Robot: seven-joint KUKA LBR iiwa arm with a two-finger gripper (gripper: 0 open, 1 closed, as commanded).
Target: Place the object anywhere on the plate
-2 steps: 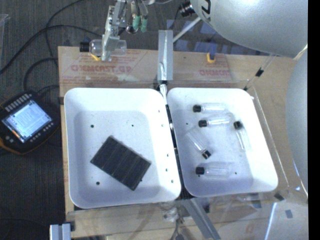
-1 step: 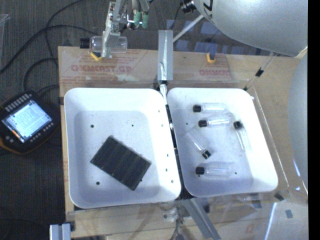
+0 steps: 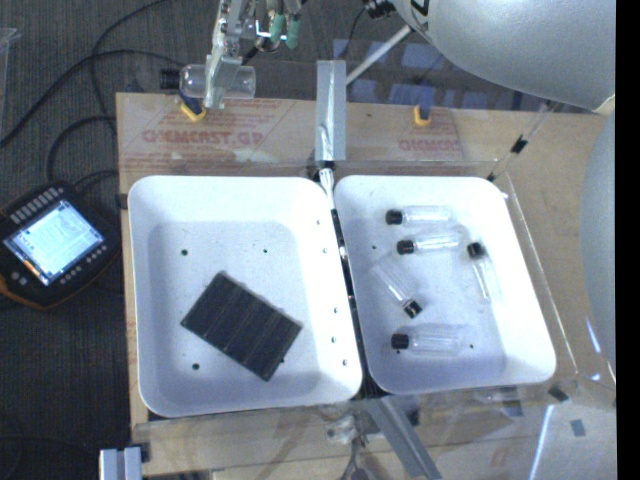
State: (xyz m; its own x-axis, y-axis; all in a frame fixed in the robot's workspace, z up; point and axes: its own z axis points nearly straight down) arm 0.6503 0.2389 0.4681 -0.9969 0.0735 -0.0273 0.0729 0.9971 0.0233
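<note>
One clear vial sits clamped in my gripper, upper left; I should carry it level over the dark plate before releasing.

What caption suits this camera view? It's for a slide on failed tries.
Gripper holds a clear vial beyond the bins; dark ridged plate in left bin, five capped vials in right bin.

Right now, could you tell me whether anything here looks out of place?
Yes: the gripper holds a clear vial up beyond the bins' far edge, away from the dark plate, which lies askew in the left bin.
</note>
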